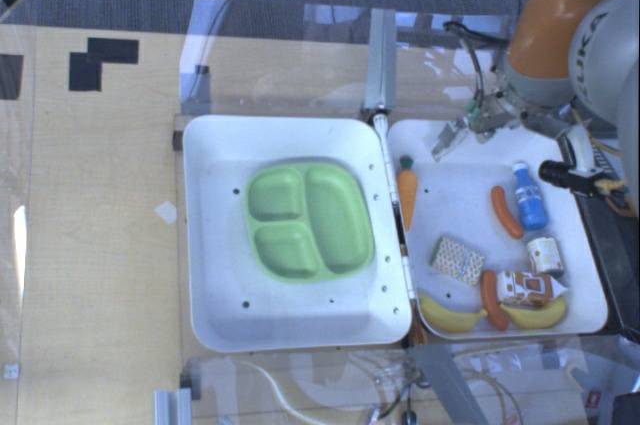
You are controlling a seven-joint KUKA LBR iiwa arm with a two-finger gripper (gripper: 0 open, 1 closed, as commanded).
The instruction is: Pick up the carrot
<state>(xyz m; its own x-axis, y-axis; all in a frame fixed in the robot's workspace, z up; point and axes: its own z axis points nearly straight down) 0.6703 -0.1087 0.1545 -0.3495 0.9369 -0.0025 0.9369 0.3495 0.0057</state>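
Looking down on the worktop (100, 243) from the fixed overhead camera, two white bins sit side by side. The left bin (215, 313) carries a green divided plate (308, 221) with three compartments, lying flat near its middle. In the right bin (455, 203), the carrot (407, 196) lies tight against the left wall, just beside the divider between the bins, orange body pointing toward the camera and its small green top toward the far side. It lies alone there, nothing touching it. Further right in the same bin there's a blue bottle (529, 198) with a white cap, and a red sausage (506, 212) just beside it on its left. Nearer the front edge sit a patterned packet (458, 260), a small can (544, 255), a little carton (527, 288), a second red sausage (488, 298), and two bananas (450, 314) along the front wall. The arm (580, 23) comes in from the upper right, orange band and grey casing up high, and the gripper (452, 139) hangs over the bin's far corner, well apart from the carrot and gripping nothing; whether its tips are spread or pressed together, I cannot tell from this angle.
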